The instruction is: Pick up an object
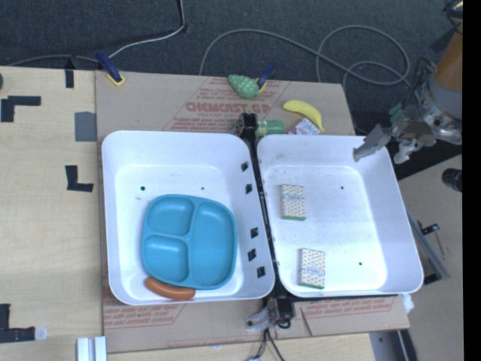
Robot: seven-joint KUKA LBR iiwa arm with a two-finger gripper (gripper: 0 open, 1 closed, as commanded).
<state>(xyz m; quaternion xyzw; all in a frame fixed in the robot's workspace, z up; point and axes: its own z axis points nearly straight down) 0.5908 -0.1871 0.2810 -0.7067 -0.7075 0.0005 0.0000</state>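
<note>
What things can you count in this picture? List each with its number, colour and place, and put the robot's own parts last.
bins: 2, white, side by side on the bench
divided plate: 1, blue, left bin
sausage: 1, orange-brown, left bin, front edge by the plate
sponge blocks: 2, pale with green edge, right bin
banana: 1, yellow, behind the right bin
bumpy toy: 1, green, behind the bins
cables: several, pale, on dark floor
gripper: 1, grey, above right bin's far right corner

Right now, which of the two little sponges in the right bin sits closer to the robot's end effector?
The upper sponge, near the bin's middle. The other sponge lies by the front rim, farther from the end effector.
</note>
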